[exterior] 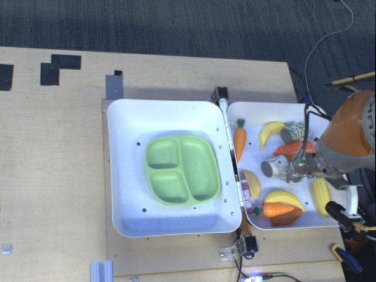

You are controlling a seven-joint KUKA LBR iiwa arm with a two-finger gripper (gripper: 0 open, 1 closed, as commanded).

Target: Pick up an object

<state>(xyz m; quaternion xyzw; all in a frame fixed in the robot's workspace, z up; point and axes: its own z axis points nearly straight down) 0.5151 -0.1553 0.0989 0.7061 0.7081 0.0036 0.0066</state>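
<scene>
you see two white bins side by side on the bench. the left bin (pixel 126 175) holds a green plate (pixel 182 169) with three sections. the right bin (pixel 258 113) is full of toy food. a carrot (pixel 239 141) lies by its left wall, and a banana (pixel 270 131) lies near the top. a second banana (pixel 285 198) sits low in the bin, on top of an orange and red piece (pixel 281 212). a pale slice (pixel 252 184) lies just left of it, and a corn cob (pixel 321 195) lies at the right side.

the arm (pixel 349 137) comes in from your right and hangs over the right bin. the gripper (pixel 296 170) is down in the middle of the toys, close to a small grey can (pixel 272 167) and a red piece (pixel 291 150). you cannot tell if it is open or closed, or if it has hold of anything.
</scene>
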